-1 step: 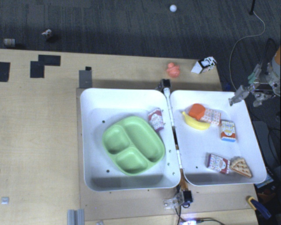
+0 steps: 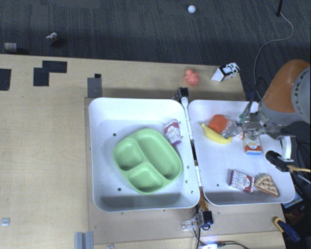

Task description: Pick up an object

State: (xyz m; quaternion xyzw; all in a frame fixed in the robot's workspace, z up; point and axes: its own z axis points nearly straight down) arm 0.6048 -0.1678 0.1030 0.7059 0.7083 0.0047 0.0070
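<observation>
Now, you have jaws (image 2: 241, 127) low in right bin (image 2: 214, 194); can't tell if spread. Red block (image 2: 218, 123), banana (image 2: 215, 135) just left. Block small, stiff, light: pinch flat sides.

a pale wood bench (image 2: 43, 160) filled most of the view, with black tape patches (image 2: 48, 72) near its far left edge. beyond the bench lay dark grey carpet (image 2: 136, 24). a small white ball (image 2: 191, 8) sat on the carpet, and a thin cable (image 2: 272, 41) curved across it at the upper right. the light was even and soft, with faint shadows.
</observation>
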